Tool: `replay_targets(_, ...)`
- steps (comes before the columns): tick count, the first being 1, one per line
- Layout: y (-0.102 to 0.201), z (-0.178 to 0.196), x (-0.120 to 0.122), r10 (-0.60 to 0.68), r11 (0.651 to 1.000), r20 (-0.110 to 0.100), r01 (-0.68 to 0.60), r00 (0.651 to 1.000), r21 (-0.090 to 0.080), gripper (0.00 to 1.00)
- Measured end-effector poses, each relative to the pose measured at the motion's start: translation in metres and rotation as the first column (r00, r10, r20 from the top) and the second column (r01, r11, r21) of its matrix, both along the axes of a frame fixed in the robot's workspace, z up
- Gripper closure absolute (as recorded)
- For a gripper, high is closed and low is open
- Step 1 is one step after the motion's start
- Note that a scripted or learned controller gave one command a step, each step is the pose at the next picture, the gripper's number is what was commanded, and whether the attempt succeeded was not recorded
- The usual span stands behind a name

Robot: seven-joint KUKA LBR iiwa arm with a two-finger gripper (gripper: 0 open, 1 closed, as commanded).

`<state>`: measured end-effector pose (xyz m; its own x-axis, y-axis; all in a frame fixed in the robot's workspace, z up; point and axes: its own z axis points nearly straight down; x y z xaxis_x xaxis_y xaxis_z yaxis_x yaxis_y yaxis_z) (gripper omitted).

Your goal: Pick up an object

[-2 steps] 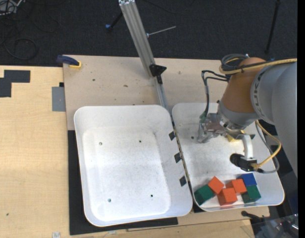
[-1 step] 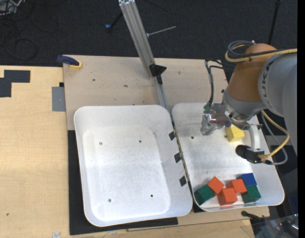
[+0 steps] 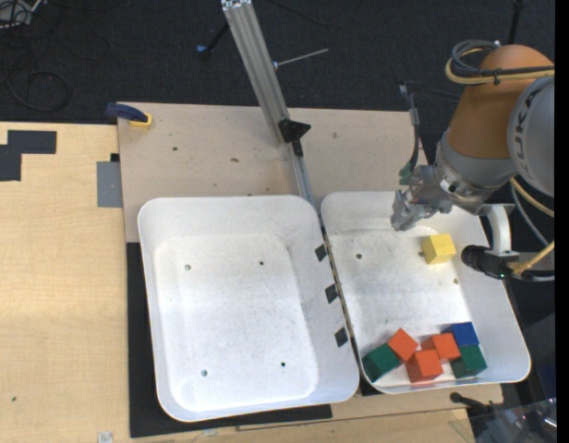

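Gripper (image 3: pixel 406 218) hangs over the right bin (image 3: pixel 381 275), can't tell its grip; the yellow block (image 3: pixel 439 248) sits beside it, so a straight drop could miss

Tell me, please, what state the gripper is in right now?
Gripper: cannot be told; it hangs over the right bin, near the yellow block.
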<state>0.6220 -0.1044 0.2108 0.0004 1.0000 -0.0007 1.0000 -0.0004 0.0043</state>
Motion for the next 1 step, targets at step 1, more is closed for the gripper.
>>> replay_targets(1, -0.0010, 0.0151, 0.0002, 0.003, 1.000, -0.005, -0.003, 1.000, 0.001, 1.00)
